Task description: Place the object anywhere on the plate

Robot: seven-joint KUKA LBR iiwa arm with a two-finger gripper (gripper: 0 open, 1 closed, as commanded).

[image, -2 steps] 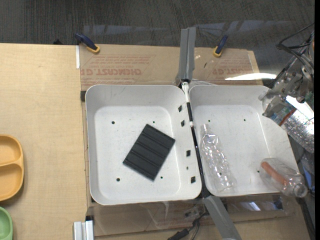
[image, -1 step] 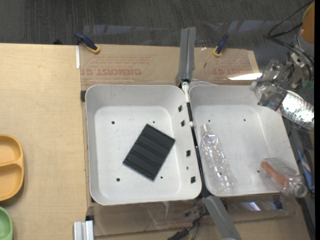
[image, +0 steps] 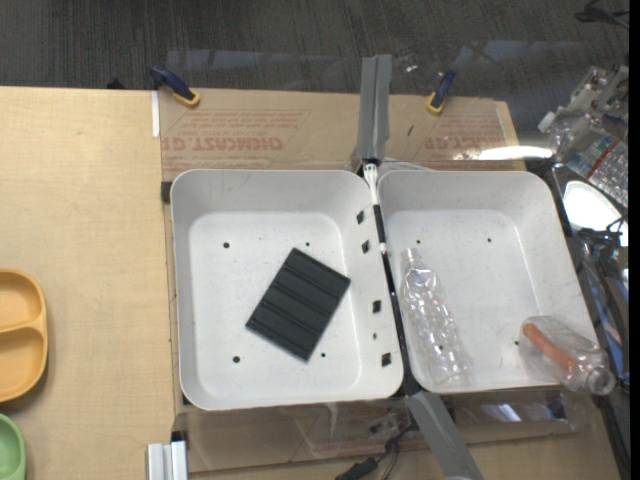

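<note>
We see the flat black ribbed plate bare in the left white bin; no pickup yet, and we can't tell the hand's state.

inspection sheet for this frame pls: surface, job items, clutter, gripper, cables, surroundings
Surface: two white bins side by side, left bin and right bin, on cardboard held by two clamps.
Job's things: black ridged slab lying tilted in the left bin; whether it is the plate, cannot tell. Clear crumpled bottle along the right bin's left wall; clear tube with orange inside at its near right corner.
Clutter: orange divided tray and a green dish on the wooden table.
Grippers: nothing seen.
Cables: dark cable below the bins.
Surroundings: dark carpet; shiny gear at right.
</note>
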